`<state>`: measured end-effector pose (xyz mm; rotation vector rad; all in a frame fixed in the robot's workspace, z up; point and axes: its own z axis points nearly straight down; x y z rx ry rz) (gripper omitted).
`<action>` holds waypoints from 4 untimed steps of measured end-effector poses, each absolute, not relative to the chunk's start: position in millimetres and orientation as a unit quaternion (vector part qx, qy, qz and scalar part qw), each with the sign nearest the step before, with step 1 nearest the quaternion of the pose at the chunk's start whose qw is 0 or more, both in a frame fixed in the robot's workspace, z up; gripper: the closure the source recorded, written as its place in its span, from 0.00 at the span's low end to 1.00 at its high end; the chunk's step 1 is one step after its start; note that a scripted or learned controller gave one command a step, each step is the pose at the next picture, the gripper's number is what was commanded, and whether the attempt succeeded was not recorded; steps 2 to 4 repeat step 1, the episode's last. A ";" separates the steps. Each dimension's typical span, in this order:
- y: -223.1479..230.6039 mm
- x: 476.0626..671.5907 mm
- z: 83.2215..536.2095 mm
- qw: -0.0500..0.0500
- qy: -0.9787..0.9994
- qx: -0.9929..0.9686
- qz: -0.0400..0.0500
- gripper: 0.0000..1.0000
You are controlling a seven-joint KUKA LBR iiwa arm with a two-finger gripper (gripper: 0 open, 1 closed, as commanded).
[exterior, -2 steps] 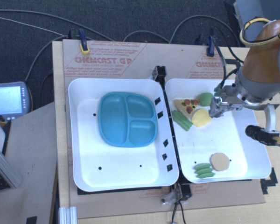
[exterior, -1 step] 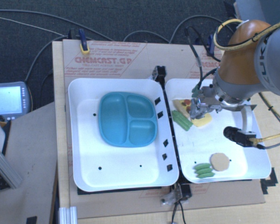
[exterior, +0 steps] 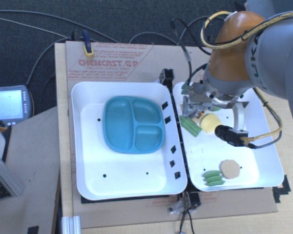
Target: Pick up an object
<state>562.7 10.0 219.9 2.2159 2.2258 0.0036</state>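
Front of right bin: green pea pods (exterior: pixel 213 178) and a tan round cookie-like piece (exterior: pixel 230 168) lay touching, near the front wall.
Mid right bin: a yellow lemon-like ball (exterior: pixel 209 123) sat beside a green oblong piece (exterior: pixel 190 126).
Gripper (exterior: pixel 195 112): it hung just above those 2; you could not tell its opening or any hold.
Left bin (exterior: pixel 88 145): a blue 3-compartment tray (exterior: pixel 133 125).
Advice: centre over 1 piece before you close.
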 end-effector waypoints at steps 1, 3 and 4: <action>63.5 567.1 232.0 0.000 0.709 0.705 0.001 1.00; 63.5 567.1 232.0 0.000 0.709 0.705 0.001 1.00; 63.5 567.1 232.0 0.000 0.709 0.705 0.001 1.00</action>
